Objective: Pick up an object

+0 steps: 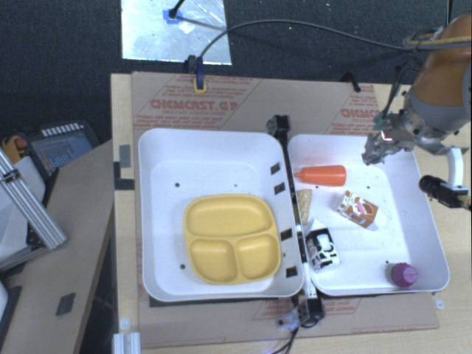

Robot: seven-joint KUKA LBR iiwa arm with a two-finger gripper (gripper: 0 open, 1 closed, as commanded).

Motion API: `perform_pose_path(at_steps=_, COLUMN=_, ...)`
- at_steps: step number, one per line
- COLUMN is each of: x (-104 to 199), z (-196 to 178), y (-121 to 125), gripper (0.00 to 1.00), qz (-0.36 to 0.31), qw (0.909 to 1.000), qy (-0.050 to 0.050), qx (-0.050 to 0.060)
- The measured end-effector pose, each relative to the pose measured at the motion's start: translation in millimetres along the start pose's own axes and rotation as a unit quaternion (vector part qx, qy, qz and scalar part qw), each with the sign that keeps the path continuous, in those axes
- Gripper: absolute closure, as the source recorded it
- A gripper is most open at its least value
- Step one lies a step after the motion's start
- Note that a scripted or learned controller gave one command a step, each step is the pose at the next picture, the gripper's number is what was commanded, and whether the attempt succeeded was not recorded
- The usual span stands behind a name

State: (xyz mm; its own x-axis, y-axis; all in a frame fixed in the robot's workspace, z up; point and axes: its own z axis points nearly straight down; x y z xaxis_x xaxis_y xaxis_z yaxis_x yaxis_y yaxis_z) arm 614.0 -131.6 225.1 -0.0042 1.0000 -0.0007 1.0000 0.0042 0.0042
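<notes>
Yellow divided tray (231, 238) in left bin (158, 198), lower centre of frame. Orange carrot (321, 174), snack packet (358, 210), black-white item (322, 250), purple cap (403, 274) in right bin (428, 227). Gripper (374, 152) upper right, above bin's far corner; finger state unreadable.

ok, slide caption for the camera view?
Gripper hovers at right bin's far edge, beyond the orange carrot.

Bright even overhead light, glare on white bins (221, 142), slightly soft pic
</notes>
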Motion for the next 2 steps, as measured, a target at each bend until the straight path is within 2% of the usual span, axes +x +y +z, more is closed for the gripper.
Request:
perform_pose_path(at_steps=1, x=50.9, z=2.3, y=0.6, gripper=1.0, qz=-0.002, qw=1.0, qy=0.001, qx=0.001)
perform_pose_path(at_steps=2, x=106.7, z=9.6, y=-16.7, gripper=1.0, qz=-0.003, qw=1.0, qy=0.001, qx=0.002)
